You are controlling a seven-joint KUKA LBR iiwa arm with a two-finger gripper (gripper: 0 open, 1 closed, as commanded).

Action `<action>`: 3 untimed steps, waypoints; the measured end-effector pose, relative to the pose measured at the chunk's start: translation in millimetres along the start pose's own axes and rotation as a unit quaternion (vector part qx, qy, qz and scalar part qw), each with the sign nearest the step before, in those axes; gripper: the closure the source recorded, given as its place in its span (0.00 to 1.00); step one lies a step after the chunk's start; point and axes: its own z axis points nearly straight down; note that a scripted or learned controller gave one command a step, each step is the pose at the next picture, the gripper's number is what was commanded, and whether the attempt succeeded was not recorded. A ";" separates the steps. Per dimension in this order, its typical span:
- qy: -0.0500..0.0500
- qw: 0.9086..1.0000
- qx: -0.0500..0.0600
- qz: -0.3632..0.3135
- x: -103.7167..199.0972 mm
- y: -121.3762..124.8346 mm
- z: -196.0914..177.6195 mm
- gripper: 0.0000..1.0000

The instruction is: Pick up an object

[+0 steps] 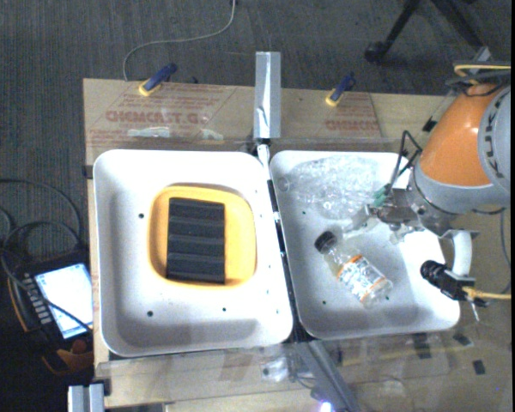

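Arm is reaching into the right bin point(429, 320) from the right; gripper point(386, 215) is hovering just above and right of a clear plastic bottle point(354, 267) lying on the floor; crinkled clear bag point(335, 183) sitting behind; finger state possibly open, cannot tell; yellow-and-black sponge point(202, 234) is resting in the left bin point(120, 299).

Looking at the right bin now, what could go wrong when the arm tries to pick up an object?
1. The clear plastic bottle lies on its side, so it may roll or slip away from the gripper.
2. The crumpled clear wrap lies close to the gripper; it might be snagged instead of the bottle.
3. The bottle and wrap are transparent against the white right bin, so the grasp may be misjudged.
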 end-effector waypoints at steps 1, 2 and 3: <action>0.001 1.000 -0.002 -0.020 18.5 6.9 78.3 0.00; 0.001 1.000 -0.001 -0.020 18.5 6.7 78.5 0.00; 0.002 1.000 0.000 -0.020 19.4 6.4 70.0 1.00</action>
